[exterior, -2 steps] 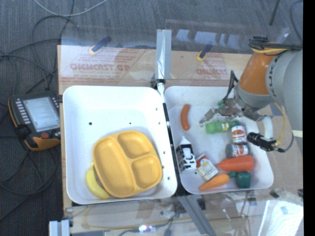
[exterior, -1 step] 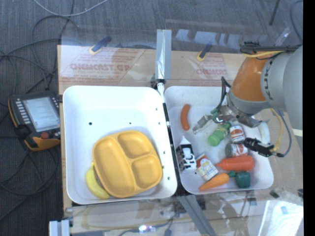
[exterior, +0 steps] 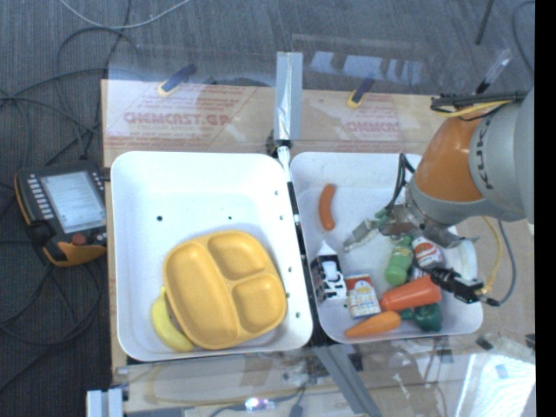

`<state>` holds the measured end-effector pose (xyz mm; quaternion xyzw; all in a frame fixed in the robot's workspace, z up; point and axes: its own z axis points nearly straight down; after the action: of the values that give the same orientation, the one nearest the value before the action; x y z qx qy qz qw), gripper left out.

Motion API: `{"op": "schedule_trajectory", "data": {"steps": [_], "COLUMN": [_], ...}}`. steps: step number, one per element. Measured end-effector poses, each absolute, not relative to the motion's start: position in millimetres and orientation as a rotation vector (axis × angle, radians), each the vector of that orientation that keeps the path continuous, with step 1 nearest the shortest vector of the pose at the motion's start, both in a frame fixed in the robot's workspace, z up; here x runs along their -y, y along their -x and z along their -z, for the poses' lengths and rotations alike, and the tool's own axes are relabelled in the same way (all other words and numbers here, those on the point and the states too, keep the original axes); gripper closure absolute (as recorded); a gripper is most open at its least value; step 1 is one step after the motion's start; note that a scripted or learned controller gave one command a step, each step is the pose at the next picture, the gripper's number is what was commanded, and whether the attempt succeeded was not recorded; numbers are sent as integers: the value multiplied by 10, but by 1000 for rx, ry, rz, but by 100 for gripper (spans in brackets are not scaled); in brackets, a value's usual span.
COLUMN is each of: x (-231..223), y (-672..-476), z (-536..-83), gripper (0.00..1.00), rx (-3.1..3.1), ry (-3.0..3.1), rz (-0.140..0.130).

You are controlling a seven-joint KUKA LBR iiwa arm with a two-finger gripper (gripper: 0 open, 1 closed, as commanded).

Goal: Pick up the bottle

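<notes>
Tool (exterior: 388, 225) just beside bottle (exterior: 400, 262), mid-bin (exterior: 365, 176).

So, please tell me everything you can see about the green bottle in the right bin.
The green bottle is small, looks like plastic, and has a light label patch on its upper part. It lies in the right bin, toward its right side, just under the arm's wrist, which hides its top end, so no cap can be made out. The gripper is directly above it. An orange carrot lies against its lower end, and a small red and white container sits at its right.
</notes>
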<state>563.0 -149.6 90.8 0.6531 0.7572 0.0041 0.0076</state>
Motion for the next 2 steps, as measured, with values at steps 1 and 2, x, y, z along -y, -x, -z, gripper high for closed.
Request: {"op": "schedule_trajectory", "data": {"steps": [1,2], "x": [2126,1875], "y": [-5617,-5601], "z": [-1638,-900], "gripper": [0,0], "rx": [-2028,-2097], "ry": [-2399,-2325], "rz": [7,-4]}}
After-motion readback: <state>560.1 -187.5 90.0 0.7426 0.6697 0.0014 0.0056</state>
